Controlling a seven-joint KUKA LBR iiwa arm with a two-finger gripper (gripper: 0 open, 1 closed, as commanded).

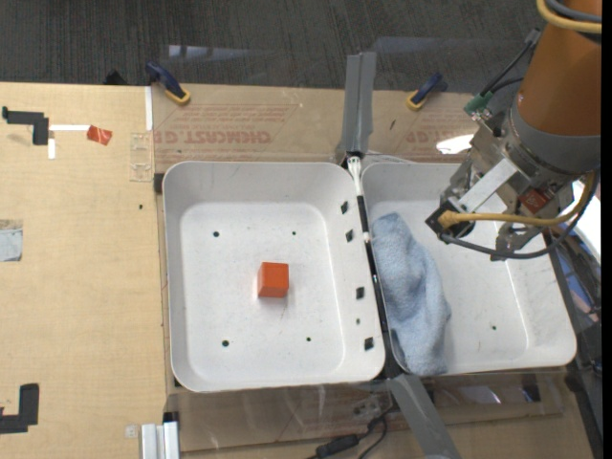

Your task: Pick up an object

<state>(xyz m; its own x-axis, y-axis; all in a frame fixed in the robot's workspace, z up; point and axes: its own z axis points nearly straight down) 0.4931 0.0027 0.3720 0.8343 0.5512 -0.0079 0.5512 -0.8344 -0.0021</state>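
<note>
A small orange-red cube [273,280] sits alone near the middle of the left shallow white plastic bin [206,304], well apart from every wall. A crumpled pale blue-grey cloth [413,295] lies heaped along the left wall of the right shallow white plastic bin [521,318], touching that wall and running toward its near corner. The gripper [516,243] hangs above the right bin, near the cloth's upper end but apart from it; whether it is open or closed cannot be told from this slant. The cloth is the nearer candidate — soft, light and limp, with a nubby, towel-like surface. It would likely give under a pinch, so a raised fold along its crest is the sensible hold. The cube looks rigid, light and flat-faced, possibly foam or wood — it would want a squeeze across two opposite sides. Both smooth-floored bins rest on a pale wooden bench [76,333].
</note>
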